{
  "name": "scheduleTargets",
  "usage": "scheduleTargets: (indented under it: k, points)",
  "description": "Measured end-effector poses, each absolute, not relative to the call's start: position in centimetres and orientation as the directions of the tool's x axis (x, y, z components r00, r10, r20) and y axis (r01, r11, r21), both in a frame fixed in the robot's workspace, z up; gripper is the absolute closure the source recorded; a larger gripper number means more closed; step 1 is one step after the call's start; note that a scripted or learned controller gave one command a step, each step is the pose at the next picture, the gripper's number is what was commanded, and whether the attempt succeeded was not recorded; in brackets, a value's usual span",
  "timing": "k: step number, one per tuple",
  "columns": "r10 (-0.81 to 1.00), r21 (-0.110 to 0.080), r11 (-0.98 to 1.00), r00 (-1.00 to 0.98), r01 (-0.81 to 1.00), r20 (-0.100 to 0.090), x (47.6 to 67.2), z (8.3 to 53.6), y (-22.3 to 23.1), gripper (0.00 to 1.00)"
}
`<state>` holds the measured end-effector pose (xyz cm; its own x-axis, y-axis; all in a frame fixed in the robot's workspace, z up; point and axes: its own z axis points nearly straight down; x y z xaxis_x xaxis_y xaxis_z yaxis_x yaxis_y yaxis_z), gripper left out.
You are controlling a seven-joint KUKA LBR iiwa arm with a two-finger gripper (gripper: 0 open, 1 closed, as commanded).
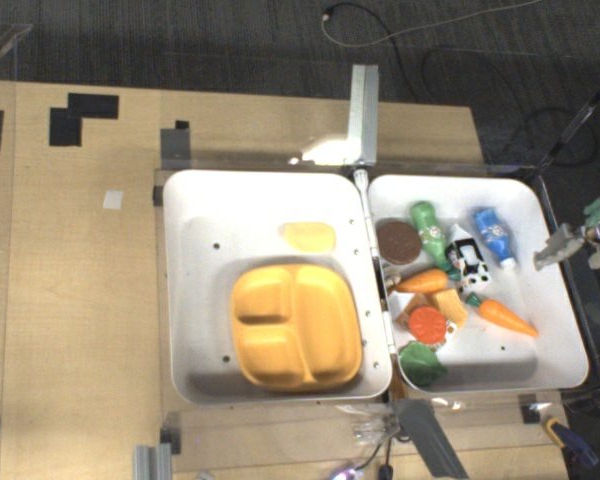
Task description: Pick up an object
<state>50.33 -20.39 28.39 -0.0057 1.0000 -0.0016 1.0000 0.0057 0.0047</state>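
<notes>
Overhead, two bins are seen side by side: a yellow tray (296,324) fills the left bin (195,268), while the toys are crowded into the right bin (550,298). The gripper (580,240) is seen at that bin's right rim; its jaw state cannot be told. The carrot (504,316) lies apart from the clutter, near the bin's middle — judged light, stiff and rather slick plastic. It would best be taken across its thicker end.

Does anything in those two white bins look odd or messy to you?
Nothing looks broken or spilled. The toy foods lie jumbled together in the right bin, while the yellow divided tray sits slightly askew in the left bin.
</notes>
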Motion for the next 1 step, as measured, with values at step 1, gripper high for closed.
scheduleTargets:
  k: [1]
  points:
    - [0.926, 0.005, -0.376, 0.376, 0.926, 0.0, 58.11, 30.06, -20.48, 0.0]
